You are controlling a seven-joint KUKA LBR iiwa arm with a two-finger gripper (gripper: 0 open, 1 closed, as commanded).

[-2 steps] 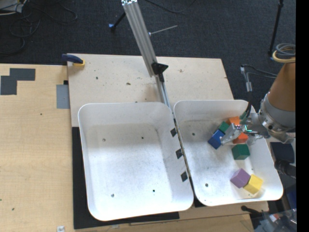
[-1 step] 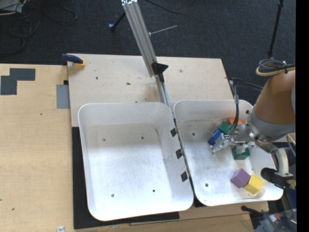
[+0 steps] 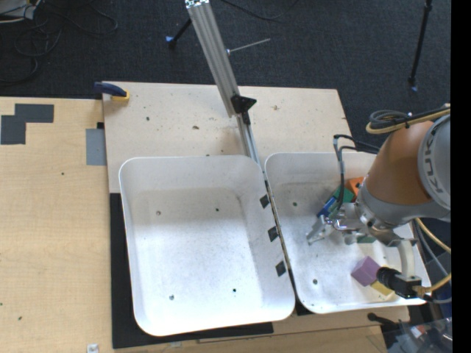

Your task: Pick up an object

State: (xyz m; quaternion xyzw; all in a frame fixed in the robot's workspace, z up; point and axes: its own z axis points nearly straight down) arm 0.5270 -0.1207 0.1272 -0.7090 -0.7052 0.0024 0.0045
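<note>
- 2 shallow white bins sit side by side on a wooden board (image 3: 176,116). The left bin (image 3: 199,263) takes the lower centre of the frame and the right bin (image 3: 305,160) the lower right.
- The arm (image 3: 401,175), showing its broad orange band, reaches in from the right edge and hangs over the right half of the right bin.
- The gripper (image 3: 318,234) points left and a little downward over the middle of the right bin. It is low over the white floor, right of the wall where the 2 bins meet.
- From this angle I cannot tell whether the gripper is released or clenched.
- The things to pick all lie in the right bin.
- A purple block (image 3: 364,271) rests near the bin's lower right corner, below the arm and apart from the gripper.
- A pale yellow piece (image 3: 381,290) lies just beside the block, to its lower right.
- A green object (image 3: 341,194) and an orange object (image 3: 356,185) sit close together toward the bin's upper right, partly hidden by the arm.
- A blue object (image 3: 326,207) lies just below and left of the green one, just above the gripper. Whether it touches the gripper cannot be told.
- 3 black clips (image 3: 271,233) run down the wall between the bins.
- An aluminium rail (image 3: 213,50) slants from the top centre of the frame down to the point where the bins meet.
- A blue and yellow clamp (image 3: 112,90) grips the board's upper left corner.
- At the far left, a pale tabletop (image 3: 51,234) carries dark grey patches (image 3: 29,120).
</note>
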